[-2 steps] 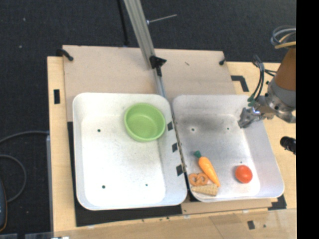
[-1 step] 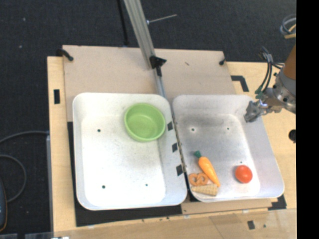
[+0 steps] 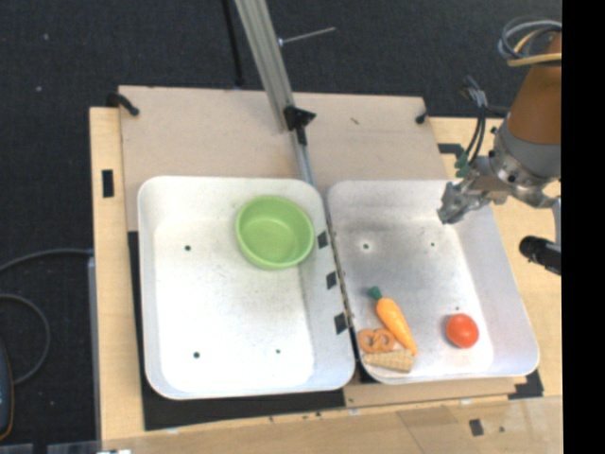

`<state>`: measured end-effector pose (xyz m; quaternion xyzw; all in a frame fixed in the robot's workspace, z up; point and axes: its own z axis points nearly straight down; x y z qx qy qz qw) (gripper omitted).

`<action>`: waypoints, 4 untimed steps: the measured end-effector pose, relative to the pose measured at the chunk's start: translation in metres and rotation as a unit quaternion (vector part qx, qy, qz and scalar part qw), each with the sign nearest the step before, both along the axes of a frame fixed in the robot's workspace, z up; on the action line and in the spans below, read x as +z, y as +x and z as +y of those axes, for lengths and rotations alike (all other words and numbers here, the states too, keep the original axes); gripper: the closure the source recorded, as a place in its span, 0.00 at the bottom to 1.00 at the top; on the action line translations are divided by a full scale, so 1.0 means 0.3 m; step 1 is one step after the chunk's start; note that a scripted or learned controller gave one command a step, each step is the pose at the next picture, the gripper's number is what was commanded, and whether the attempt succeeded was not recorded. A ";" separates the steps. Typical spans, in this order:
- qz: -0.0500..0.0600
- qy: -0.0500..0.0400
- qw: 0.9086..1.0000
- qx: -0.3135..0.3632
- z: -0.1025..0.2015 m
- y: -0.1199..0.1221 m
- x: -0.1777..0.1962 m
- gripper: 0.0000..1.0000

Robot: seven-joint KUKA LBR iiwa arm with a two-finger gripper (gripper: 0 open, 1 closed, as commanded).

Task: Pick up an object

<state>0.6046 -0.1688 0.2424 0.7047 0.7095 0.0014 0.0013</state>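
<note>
We are at the approach step: our gripper (image 3: 454, 206) hovers over the right bin (image 3: 492, 253) far edge; its jaw state we cannot tell. The carrot (image 3: 394, 322), tomato (image 3: 461, 330) and pretzel (image 3: 376, 340) lie near the front; next we must descend over one

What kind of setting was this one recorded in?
Probably a robot lab's grasping bench: two white bins side by side on a board, toy food such as a carrot and tomato, a green bowl, and the arm's pincer.
</note>
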 end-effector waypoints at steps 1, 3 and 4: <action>0.002 0.000 1.000 0.000 0.192 0.049 -0.022 1.00; 0.000 0.001 1.000 0.001 0.554 0.124 0.044 1.00; 0.003 0.000 1.000 -0.002 0.714 0.118 0.011 1.00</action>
